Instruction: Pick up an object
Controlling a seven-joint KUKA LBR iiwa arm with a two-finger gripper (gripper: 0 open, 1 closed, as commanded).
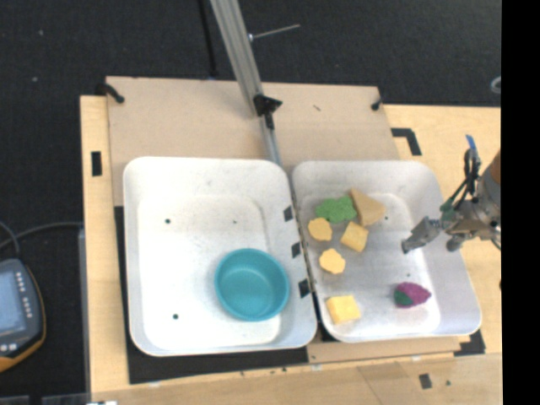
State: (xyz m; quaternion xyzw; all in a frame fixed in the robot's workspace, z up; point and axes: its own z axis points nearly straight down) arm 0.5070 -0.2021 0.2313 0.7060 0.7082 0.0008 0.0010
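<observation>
The right bin [439, 184] holds several small pieces: a green one [336, 209], a tan block [368, 207], yellow pieces [320, 229] [354, 237] [332, 261], a yellow block [342, 309] near the front, and a purple piece [412, 294]. My gripper [432, 243] hangs over the bin's right side, above and slightly right of the purple piece. Its fingers are spread open with nothing between them. One grey finger [415, 238] points left toward the bin's middle.
A blue bowl [251, 283] sits in the left bin [152, 192], toward its front right. A slanted metal rail [240, 49] rises from behind the bins. A handheld pendant [15, 310] lies off the bench at the left edge.
</observation>
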